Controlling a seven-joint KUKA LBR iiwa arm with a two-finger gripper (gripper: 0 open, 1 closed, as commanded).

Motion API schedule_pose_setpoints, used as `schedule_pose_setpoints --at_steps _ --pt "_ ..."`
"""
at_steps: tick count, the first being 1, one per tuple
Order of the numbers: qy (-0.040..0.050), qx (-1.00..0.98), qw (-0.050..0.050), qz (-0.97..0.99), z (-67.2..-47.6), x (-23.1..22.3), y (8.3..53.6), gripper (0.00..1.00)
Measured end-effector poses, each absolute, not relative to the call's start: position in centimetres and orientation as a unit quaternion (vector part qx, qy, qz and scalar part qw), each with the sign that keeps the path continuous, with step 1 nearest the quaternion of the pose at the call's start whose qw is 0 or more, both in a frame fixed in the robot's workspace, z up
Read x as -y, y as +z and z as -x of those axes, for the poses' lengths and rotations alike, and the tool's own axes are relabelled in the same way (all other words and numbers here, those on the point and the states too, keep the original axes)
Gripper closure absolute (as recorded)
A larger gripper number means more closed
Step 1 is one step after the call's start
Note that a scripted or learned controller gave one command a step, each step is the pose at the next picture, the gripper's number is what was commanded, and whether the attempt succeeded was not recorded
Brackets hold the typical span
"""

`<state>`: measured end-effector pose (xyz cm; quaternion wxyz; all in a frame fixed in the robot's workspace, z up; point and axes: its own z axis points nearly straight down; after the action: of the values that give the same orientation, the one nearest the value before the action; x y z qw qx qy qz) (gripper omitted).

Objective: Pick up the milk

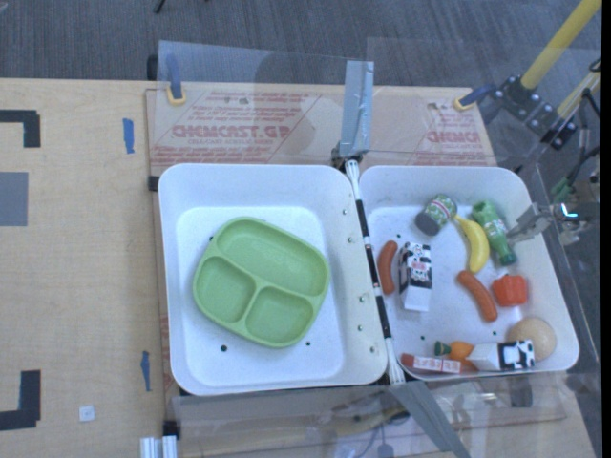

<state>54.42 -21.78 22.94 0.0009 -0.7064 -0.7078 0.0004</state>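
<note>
One sausage touching the milk at nine o'clock could foul a grasp by the hand, whose opening I cannot tell.

Gripper: low at the right side of the view, its pale grey tip pointing left and slightly downward.
Hold: nothing can be seen in its grasp.
Arm: enters from the right edge just behind the gripper; it is a blurred grey stretch, and its pose is too unclear to tell.
Tilt: the gripper lies at a slant, nearer level than upright.
</note>
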Motion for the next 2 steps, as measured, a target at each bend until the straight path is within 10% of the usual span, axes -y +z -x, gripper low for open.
schedule_pose_setpoints --at_steps 1,2 --pt "0.0001 0.69 0.0 0.724 -55.1 14.3 10.7 0.0" --pt "-0.0005 0.504 -0.003 0.864 -58.1 10.8 8.6 0.0"
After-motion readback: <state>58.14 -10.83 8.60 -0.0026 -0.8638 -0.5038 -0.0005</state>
